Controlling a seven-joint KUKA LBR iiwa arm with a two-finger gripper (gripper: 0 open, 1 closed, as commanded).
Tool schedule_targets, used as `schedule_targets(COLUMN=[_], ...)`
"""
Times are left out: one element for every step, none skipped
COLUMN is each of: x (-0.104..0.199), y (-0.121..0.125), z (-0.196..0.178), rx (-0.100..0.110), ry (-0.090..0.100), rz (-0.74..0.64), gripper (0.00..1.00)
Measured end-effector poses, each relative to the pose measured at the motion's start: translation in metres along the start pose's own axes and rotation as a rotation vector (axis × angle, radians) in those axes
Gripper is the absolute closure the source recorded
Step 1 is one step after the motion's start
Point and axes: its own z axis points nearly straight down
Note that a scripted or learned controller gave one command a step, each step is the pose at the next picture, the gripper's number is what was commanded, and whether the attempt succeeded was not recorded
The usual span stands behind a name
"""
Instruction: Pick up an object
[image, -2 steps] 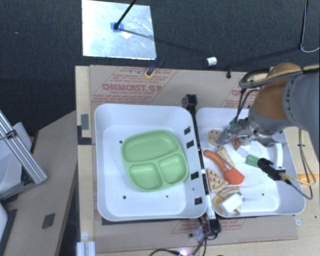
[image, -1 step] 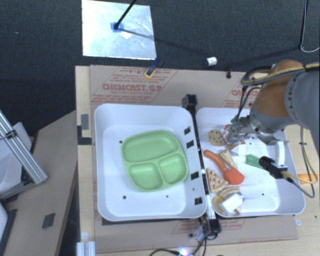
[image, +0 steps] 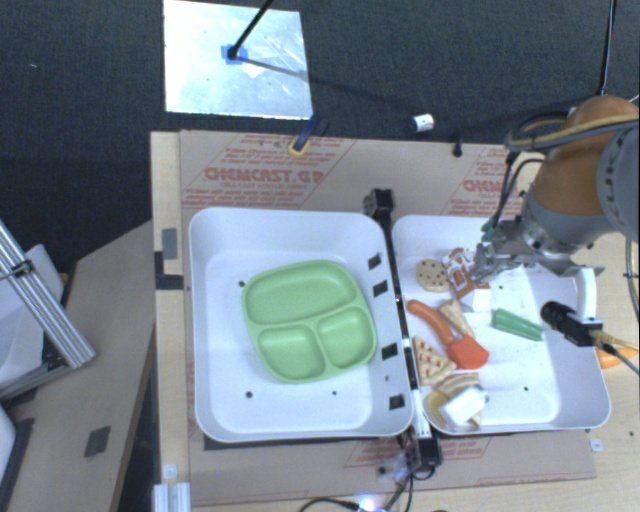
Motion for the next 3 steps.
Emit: schedule_targets(x=[0.0, 0.048, 0.106], y=[0.002, -0.004, -0.001], z=[-0.054, -0.047, -0.044], rx=[-0.002, 0.005, 0.004], ry=[0.0, 0.003, 0.003], rz=[-0.005, -0.009, -0.01], gripper=[1.0, 1.0, 1.0])
